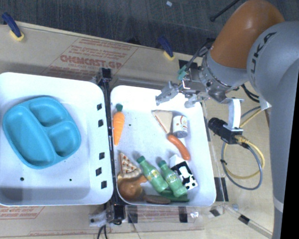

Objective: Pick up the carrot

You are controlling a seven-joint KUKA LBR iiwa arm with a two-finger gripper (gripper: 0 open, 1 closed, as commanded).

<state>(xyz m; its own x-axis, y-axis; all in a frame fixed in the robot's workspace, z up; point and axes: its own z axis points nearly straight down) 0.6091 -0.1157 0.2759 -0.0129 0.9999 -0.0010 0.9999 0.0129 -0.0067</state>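
Note:
The carrot (pixel 117 125), orange with a green top, lies along the left wall of the right bin (pixel 141 102), pointing toward the front. My gripper (pixel 179 96) hangs over the back edge of that bin, well to the right of the carrot and apart from it. Its two grey fingers (pixel 166 94) are spread, open, with nothing between them.
The right bin also holds a sandwich wedge (pixel 164 119), a small can (pixel 180 125), a sausage (pixel 179 146), two green bottles (pixel 159 177), a waffle piece (pixel 128 164) and a black-and-white carton (pixel 185 176). A blue divided plate (pixel 41 129) sits in the left bin (pixel 13 87). Cables (pixel 245 154) trail at the right.

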